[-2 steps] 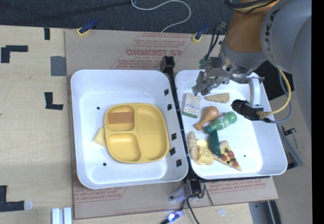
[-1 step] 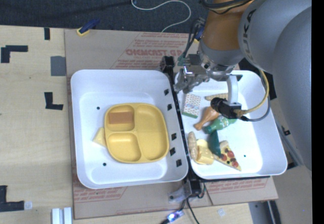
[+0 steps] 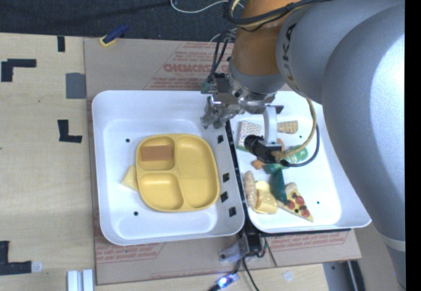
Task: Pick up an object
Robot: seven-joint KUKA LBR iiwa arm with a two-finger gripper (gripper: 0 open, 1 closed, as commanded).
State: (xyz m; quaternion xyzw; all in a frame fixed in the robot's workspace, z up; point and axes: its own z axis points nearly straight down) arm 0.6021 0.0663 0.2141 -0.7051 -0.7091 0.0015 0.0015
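Above the two bins, at twelve to three o'clock, one grey KUKA arm with an orange band (image 3: 263,20) is seen, and its two-finger gripper (image 3: 217,112) hangs over the wall shared by the bins; whether it is spread or pressed together cannot be told, and nothing is seen held in it. Two shallow white plastic bins are counted: the left bin (image 3: 112,151) and the right bin (image 3: 335,204).

One yellow three-compartment plastic tray (image 3: 191,174) lies mid-left bin, with one brown rectangular block (image 3: 156,151) in its ten o'clock compartment and one pale yellow flat piece (image 3: 127,178) showing from under its nine o'clock edge.

Candidate objects for picking are crowded in the right bin: one toy pizza slice (image 3: 297,203) at five o'clock, one cream corn-like piece (image 3: 258,194) beside it, one teal piece (image 3: 278,185) between them, one checked wafer-like piece (image 3: 248,130) near the gripper, one tan biscuit-like piece (image 3: 287,128), one green ring (image 3: 299,156), one orange piece (image 3: 257,164). Some are partly hidden, so the count is approximate.

Risk is judged as follows: a descent from this position may strike the dividing walls rather than an object; where items touch, two may be pinched together or one may be pushed aside; a flat item may slip from the closing grip.
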